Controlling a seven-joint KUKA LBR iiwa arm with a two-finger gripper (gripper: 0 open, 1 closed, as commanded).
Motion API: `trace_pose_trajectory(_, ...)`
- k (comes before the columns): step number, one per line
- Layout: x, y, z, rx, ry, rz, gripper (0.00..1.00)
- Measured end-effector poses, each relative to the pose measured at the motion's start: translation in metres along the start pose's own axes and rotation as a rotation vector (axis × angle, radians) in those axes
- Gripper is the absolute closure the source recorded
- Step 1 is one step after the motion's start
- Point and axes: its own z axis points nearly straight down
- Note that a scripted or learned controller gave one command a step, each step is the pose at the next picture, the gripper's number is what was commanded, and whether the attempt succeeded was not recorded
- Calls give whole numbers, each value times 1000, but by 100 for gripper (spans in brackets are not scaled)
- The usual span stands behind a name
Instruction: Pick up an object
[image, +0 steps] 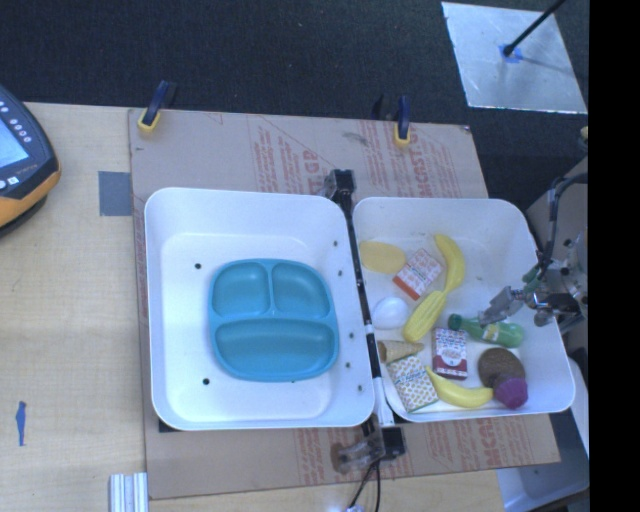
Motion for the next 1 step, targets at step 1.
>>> trace_pose_trajectory(1,77,54,76,2,2,-9,0)
